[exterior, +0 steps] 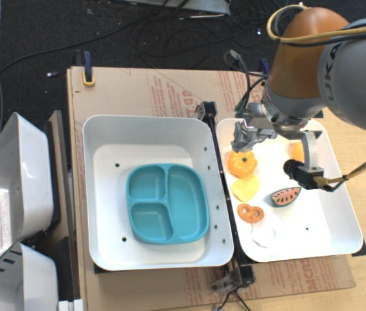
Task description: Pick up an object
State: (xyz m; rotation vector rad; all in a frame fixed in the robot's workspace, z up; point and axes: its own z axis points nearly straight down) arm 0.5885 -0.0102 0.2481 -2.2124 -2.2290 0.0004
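Nearest, a pretzel (250, 212) lies in the right bin (338, 238) — behind it the tool (242, 145) sits atop an orange pumpkin (241, 164), positioned for grasping; grip state unclear.

My grey arm (357, 63) reaches in from the right, high in the camera view, its broad link lying across the upper corner. Above my wrist sits the rounded orange band (302, 41) — a thin yellowish cable loops over its top edge. From there my wrist bends downward and toward the left, ending in a grey metal flange. Below it hangs my two-finger metal gripper (242, 142), pointed down and slightly tilted. Its fingers sit close together — I cannot make out whether they are parted or closed. A black bracket juts from my wrist toward the lower right.
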